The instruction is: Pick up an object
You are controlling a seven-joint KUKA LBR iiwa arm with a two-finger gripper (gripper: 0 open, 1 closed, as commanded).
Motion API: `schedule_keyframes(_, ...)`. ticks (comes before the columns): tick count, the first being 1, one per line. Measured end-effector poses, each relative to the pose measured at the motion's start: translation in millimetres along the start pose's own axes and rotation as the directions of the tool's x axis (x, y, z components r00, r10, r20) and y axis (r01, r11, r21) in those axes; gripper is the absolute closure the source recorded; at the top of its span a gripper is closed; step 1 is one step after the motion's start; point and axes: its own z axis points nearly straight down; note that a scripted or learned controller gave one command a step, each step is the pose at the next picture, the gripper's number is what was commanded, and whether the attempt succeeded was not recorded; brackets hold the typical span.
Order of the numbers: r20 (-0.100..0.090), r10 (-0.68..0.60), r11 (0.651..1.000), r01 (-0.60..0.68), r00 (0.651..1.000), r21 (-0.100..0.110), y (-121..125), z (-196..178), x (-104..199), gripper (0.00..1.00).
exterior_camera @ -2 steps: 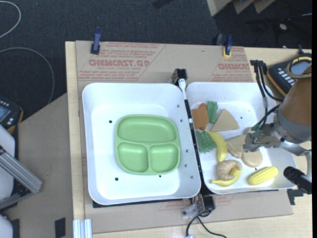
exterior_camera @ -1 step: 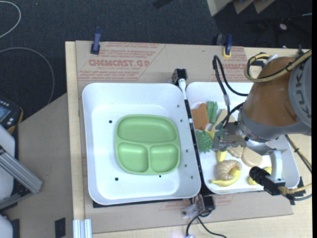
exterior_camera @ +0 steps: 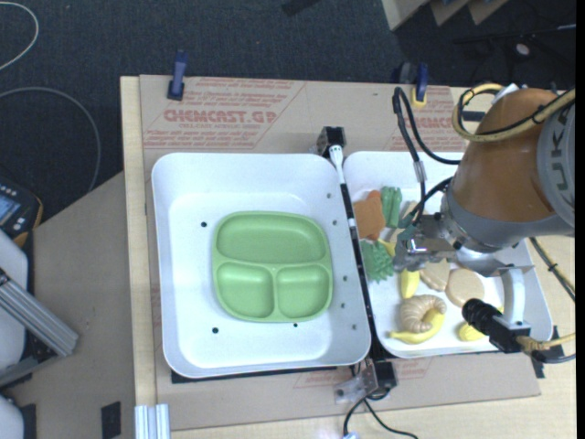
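Your hand (exterior_camera: 413, 245) sits low in the right bin (exterior_camera: 539, 311) over toys packed tight against its left wall (I cannot tell its opening), so it may snag 2 at once, such as the green leafy piece (exterior_camera: 378, 262) and yellow piece (exterior_camera: 409, 284).

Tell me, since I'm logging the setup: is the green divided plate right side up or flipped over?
Right side up. The green divided plate lies flat in the left bin, its three hollow compartments facing the camera.
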Motion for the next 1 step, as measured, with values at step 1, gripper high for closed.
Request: schedule_keyframes(1,-0.002,-0.004,1.000,0.004,1.000,0.000,0.4,-34.1,47.1,1.00)
